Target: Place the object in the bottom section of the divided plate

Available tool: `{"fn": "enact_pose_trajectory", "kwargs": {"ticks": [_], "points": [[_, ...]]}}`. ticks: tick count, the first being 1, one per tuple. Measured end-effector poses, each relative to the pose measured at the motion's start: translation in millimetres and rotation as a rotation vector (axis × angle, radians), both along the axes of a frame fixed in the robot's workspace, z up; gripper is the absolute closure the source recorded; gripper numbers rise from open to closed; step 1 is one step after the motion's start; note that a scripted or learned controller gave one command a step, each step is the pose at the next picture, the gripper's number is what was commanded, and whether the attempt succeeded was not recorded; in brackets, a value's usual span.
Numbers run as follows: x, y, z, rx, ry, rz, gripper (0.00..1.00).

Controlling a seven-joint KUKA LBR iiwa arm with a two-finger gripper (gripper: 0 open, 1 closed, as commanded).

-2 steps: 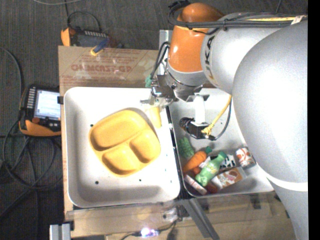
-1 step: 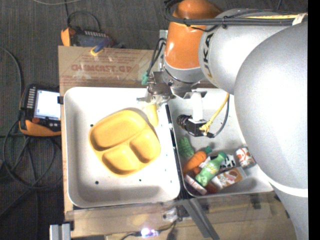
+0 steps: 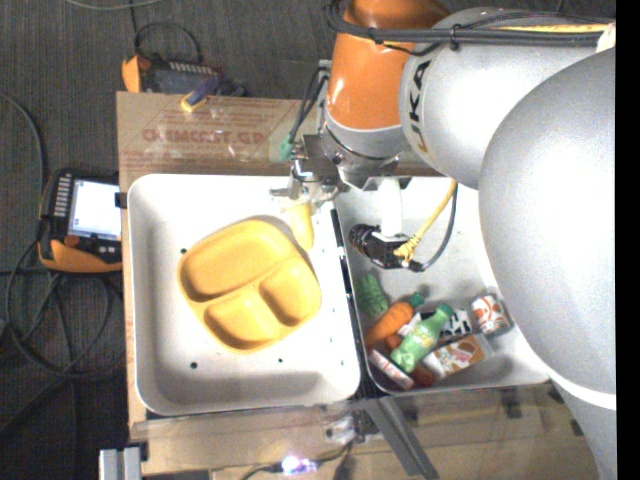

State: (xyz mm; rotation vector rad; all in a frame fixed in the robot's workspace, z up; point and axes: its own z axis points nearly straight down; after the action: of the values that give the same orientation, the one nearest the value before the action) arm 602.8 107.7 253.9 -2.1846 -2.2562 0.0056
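A yellow divided plate (image 3: 250,283) lies in the left white bin (image 3: 160,368). It has one large section toward the upper left and two smaller ones toward the lower right. My gripper (image 3: 304,196) hangs over the plate's upper right rim, near the wall between the bins. A slim yellow object (image 3: 305,226) hangs down from between the fingers, and the gripper is shut on it. The object's lower end is just above the plate's rim. The wrist hides its top.
The right bin (image 3: 520,368) holds several items: a carrot (image 3: 388,323), a green bottle (image 3: 420,336), a small can (image 3: 490,314) and packets. The grey arm covers most of that bin. A cardboard sheet (image 3: 200,138) lies behind the left bin.
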Motion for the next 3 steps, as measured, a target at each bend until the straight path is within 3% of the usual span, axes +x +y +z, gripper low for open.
{"fn": "enact_pose_trajectory", "kwargs": {"ticks": [1, 3], "points": [[9.4, -23.4, -3.6, -0.001, 0.0, -0.034, 1.0], [2.2, -21.1, 0.3, 0.0, 0.002, -0.179, 1.0]]}}
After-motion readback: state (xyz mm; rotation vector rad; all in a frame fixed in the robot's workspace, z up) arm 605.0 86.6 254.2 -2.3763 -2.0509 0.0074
